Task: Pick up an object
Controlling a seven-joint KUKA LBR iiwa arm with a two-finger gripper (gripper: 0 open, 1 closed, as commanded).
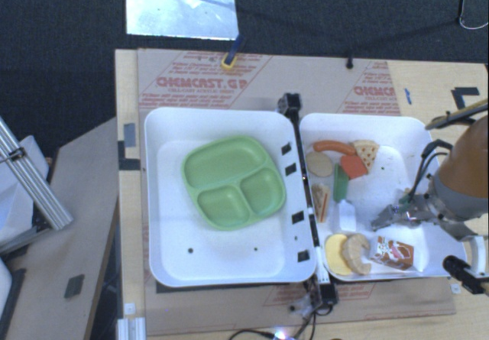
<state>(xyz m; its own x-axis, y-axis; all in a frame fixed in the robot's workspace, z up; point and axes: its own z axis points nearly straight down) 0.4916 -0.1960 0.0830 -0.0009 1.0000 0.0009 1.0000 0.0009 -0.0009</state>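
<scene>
- While it hangs over the right bin (412, 128), the gripper (391, 216) shows no clear finger gap; spread cannot be told.
- Just below it lies a packet (393, 252), apart.

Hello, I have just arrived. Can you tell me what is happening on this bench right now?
A robot arm reaches in from the right over the right bin, which holds toy food. Its gripper hangs low above a bare patch of the bin floor, just above a small brown packet. Nothing shows between its fingers. The left bin holds a green divided plate, which lies untouched.
</scene>
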